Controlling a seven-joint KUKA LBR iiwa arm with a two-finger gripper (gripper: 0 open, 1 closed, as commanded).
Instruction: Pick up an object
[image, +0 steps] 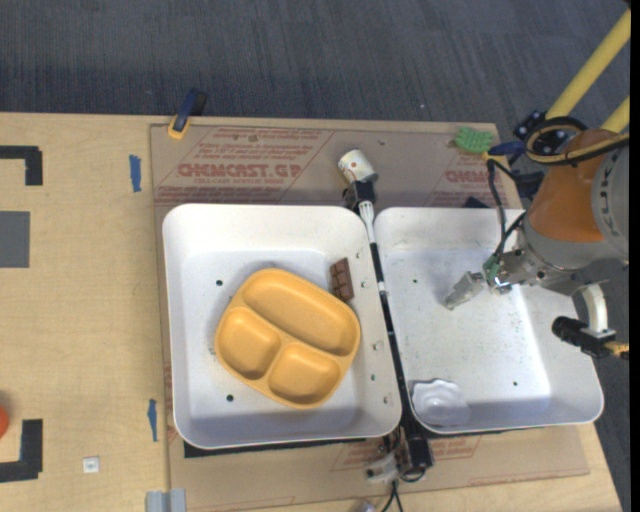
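My gripper (462, 291) hangs low over the upper middle of the right bin (520, 345), with bare white floor beneath it and nothing seen in it. A small pale, crumpled object (439, 401) lies in that bin's near left corner, well below the gripper. In the left bin (190, 262) a yellow divided plate (288, 336) lies tilted across the middle. A small brown block (342, 279) rests beside the plate's upper right edge, against the wall between the bins.
The arm's orange band (565, 205) and grey wrist cover the right bin's far right corner. A white-tipped tool (354, 168) lies on the cardboard sheet (240, 165) behind the bins. A blue and yellow clamp (187, 110) and a green clip (470, 138) sit at its back edge.
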